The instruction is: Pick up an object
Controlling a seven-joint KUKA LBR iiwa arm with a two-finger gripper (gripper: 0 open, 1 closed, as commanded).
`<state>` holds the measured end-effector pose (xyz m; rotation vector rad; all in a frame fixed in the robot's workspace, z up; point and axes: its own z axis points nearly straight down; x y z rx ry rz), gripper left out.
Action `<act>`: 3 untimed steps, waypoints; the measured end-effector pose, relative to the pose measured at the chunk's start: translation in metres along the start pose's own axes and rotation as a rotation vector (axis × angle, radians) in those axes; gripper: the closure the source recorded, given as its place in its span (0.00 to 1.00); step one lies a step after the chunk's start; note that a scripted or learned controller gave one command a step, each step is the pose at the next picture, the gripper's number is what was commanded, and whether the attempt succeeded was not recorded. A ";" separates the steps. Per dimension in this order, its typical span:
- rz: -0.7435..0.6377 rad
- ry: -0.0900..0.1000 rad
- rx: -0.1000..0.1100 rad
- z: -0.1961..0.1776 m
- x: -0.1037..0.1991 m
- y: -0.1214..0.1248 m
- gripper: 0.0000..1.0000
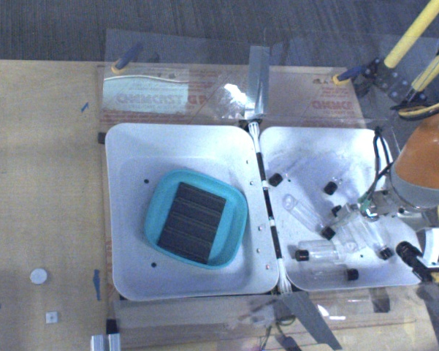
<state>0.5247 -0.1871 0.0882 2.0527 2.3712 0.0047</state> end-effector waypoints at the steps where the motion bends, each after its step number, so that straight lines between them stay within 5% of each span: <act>1: 0.002 0.001 -0.003 -0.010 0.000 0.001 1.00; 2: -0.053 0.000 0.004 -0.135 0.034 0.031 1.00; 3: -0.029 0.000 0.003 -0.135 0.109 0.092 1.00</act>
